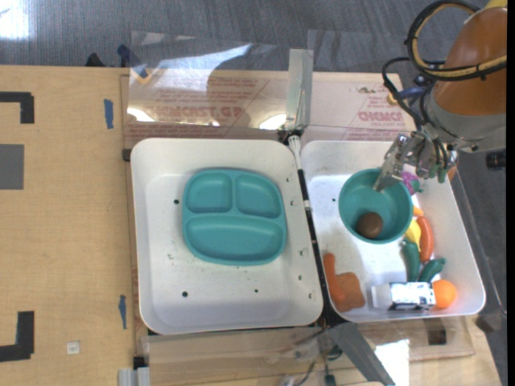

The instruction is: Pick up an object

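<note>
Toy car (pixel 412 294) and orange ball (pixel 443 293) line the right bin's (pixel 469 240) front edge, below the bowl (pixel 375 207); gripper (pixel 392 171) at the bowl's far rim, finger state unclear.

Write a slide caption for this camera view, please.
Gripper hovers at the teal bowl in the right bin; a teal plate sits left.

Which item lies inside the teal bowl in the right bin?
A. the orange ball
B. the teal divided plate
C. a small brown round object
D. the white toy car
C: a small brown round object sits at the bottom of the teal bowl in the right bin.
</note>
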